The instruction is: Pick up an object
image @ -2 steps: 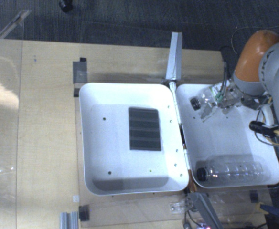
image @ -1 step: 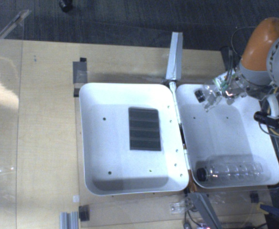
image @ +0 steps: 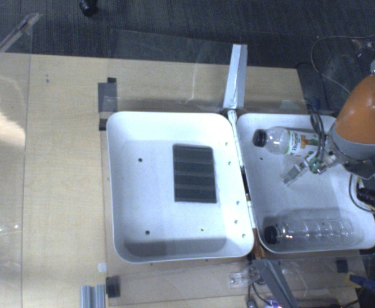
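Setting: wooden table [image: 59, 191] under a slanted overhead view, dark floor beyond its far edge, two shallow white bins side by side.
Nearest item: clear plastic bottle [image: 309, 231] lying along the near wall of the right bin [image: 264, 178], black cap pointing left, long axis left to right.
Left bin [image: 136, 191]: holds a dark ribbed rectangular pad [image: 194, 173] near its middle, lying flat.
Tool [image: 298, 172]: hangs over the middle of the right bin, between the two bottles; fingers look narrow with nothing between them, though they are small and hard to read.
Farther item: second clear bottle with a label [image: 284, 140], black cap left, lying near the far wall, just beyond the tool.
Key relation: the labelled bottle is the closer target, lying just on the far side of the tool with its long axis crosswise; judged the likelier pick.
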